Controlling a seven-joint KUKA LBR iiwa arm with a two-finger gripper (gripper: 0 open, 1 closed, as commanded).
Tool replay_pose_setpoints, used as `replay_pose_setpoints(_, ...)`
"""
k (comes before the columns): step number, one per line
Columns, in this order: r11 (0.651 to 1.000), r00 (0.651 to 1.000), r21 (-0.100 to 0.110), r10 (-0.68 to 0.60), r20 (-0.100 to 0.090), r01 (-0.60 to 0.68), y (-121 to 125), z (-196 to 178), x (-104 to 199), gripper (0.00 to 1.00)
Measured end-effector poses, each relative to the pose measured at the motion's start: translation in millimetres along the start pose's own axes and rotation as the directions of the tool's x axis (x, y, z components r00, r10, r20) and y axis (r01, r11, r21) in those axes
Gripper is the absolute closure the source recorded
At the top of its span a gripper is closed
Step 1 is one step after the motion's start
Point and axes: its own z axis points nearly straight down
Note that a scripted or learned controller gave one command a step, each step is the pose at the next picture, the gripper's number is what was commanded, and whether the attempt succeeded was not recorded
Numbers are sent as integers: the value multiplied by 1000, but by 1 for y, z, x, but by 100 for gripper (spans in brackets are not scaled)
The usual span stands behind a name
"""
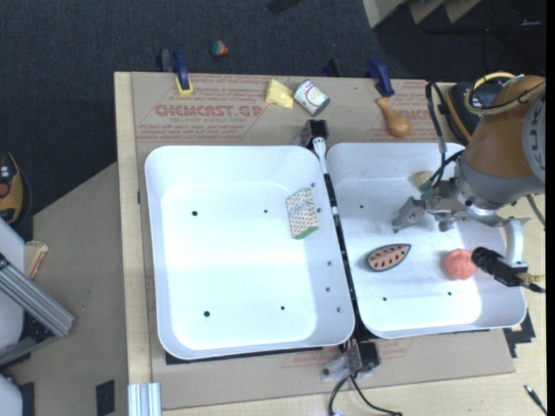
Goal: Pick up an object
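In the right bin [381, 315] lie a brown oval object with dark spots [388, 256] and a red ball [459, 263]. A small green-and-white patterned packet [302, 212] rests against the right wall of the left bin [173, 232]. My gripper [431, 214] hangs over the upper middle of the right bin, under the grey wrist and orange band [503, 137]. It is above and to the right of the brown oval, and up-left of the red ball. Nothing is visibly held in it.
Behind the bins on the bench lie a yellow piece [279, 94], a small white box [311, 98] and a wooden pear-shaped thing [395, 118]. Blue clamps [180, 69] [379, 76] grip the back edge. Cables run beside the arm at the right.
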Motion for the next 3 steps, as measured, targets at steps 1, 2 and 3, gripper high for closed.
replay_pose_setpoints(1, 1000, 1000, -16, -8, 4, 8, 64, 24, 55, 0)
replay_pose_setpoints(2, 1000, 1000, -6, 1, 3, -1, 11, 22, 60, 0)
replay_pose_setpoints(3, 1000, 1000, -6, 1, 3, -1, -28, 24, 65, 0)
